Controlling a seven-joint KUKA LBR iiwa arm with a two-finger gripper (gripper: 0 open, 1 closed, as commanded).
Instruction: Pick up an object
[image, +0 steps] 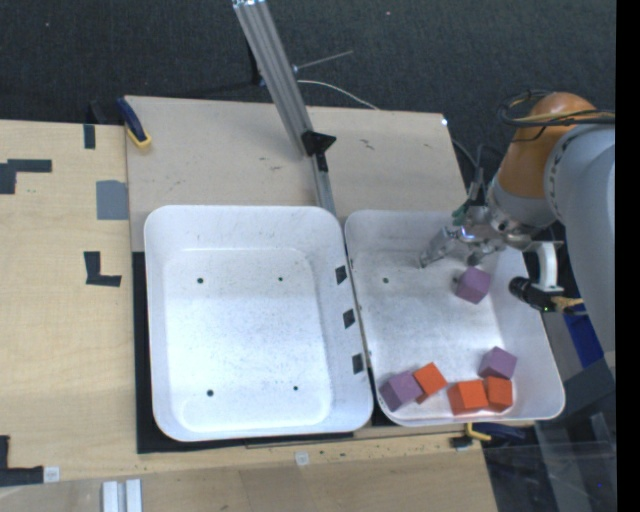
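We see two shallow white bins side by side on the counter; the left bin shows only its speckled floor, while the right bin carries all the blocks; the grey arm, with its orange band above the wrist, reaches in over the right bin's far right corner; the claw hangs there with its thin metal fingers pointing toward the bin's middle, and we read them as spread apart with nothing between them; a purple block lies just beside the claw, on its near side, close to the bin's right wall, and we cannot tell whether the claw touches it; the rest of the blocks gather along the right bin's near edge: a purple block toward the near left, an orange block touching it, a larger orange block further right, a small orange block against that one, and another purple block just behind them near the right wall; a slanted metal rail crosses the counter's far edge and ends between the two bins; a blue and yellow clamp sits at the counter's far left corner
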